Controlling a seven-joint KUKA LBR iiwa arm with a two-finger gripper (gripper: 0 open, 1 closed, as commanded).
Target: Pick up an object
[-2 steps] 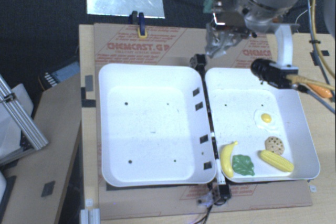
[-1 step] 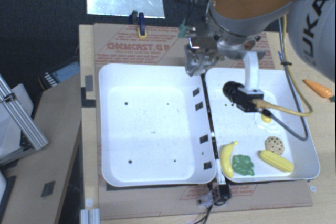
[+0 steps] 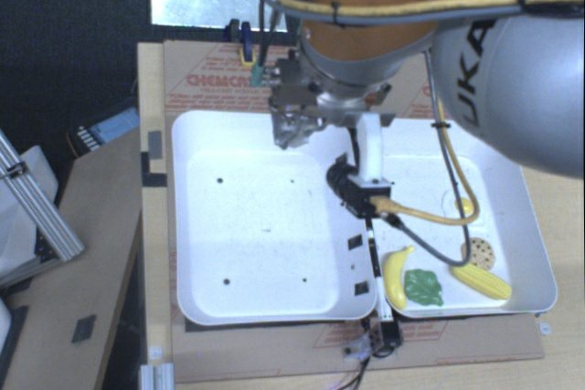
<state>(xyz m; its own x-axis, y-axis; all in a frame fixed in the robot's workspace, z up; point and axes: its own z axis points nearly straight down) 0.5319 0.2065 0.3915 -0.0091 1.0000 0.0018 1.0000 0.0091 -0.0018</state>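
In the right bin (image 3: pixel 535 274), well away from the gripper (image 3: pixel 291 131), the candidates for picking are lying untouched: a banana (image 3: pixel 395 277) touching a green piece (image 3: pixel 423 287), a second yellow fruit (image 3: pixel 482 281) and a round cookie (image 3: pixel 478 253) just beside it. The gripper is hanging over the far edge of the left bin (image 3: pixel 196 224), and whether its jaws are apart or together cannot be told. Nothing is showing between them, so judging from this, the pick is not yet begun. Red print reading roughly "CHEMCR" is running along the cardboard (image 3: pixel 206 78); "UKA" is showing on the arm (image 3: pixel 484 73).
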